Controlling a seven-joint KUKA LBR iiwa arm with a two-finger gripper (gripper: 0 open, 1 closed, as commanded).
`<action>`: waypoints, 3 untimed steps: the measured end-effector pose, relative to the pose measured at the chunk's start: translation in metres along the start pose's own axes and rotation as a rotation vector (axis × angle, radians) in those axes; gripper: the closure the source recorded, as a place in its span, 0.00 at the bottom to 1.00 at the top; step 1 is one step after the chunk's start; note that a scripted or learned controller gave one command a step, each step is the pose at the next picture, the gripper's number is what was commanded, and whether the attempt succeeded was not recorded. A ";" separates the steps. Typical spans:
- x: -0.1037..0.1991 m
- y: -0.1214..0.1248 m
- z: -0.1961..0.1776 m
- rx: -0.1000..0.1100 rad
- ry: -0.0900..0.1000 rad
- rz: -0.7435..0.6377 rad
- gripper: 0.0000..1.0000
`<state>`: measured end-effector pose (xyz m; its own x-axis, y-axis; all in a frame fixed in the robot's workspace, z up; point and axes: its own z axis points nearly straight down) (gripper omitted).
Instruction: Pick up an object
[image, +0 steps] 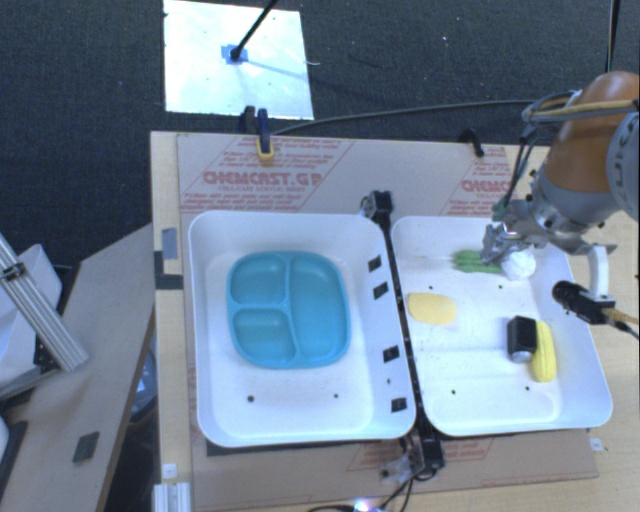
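In the right bin (580, 405) lie a green object (466, 262), a white lump (519, 265), a pale yellow disc (432, 308), a small black block (521, 337) and a long yellow piece (544, 352). My gripper (497, 243) is low at the back of this bin, right over the gap between the green object and the white lump, touching or nearly touching both. The grey wrist with its orange band (592, 135) rises behind it and hides the bin's back right corner.
The left bin (215, 390) holds a blue divided plate (290, 308). A black-clipped divider (392, 320) separates the two bins. A black fitting (580, 300) on the arm hangs over the right bin's right side.
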<state>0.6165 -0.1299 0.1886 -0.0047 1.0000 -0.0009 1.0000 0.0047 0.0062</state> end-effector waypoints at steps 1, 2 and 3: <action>-0.006 0.003 -0.063 -0.002 -0.001 -0.001 1.00; -0.006 0.005 -0.083 0.002 0.000 -0.002 1.00; 0.049 0.012 -0.087 0.003 0.002 -0.005 1.00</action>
<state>0.6275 -0.0808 0.2755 -0.0095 1.0000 0.0010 0.9999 0.0095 0.0033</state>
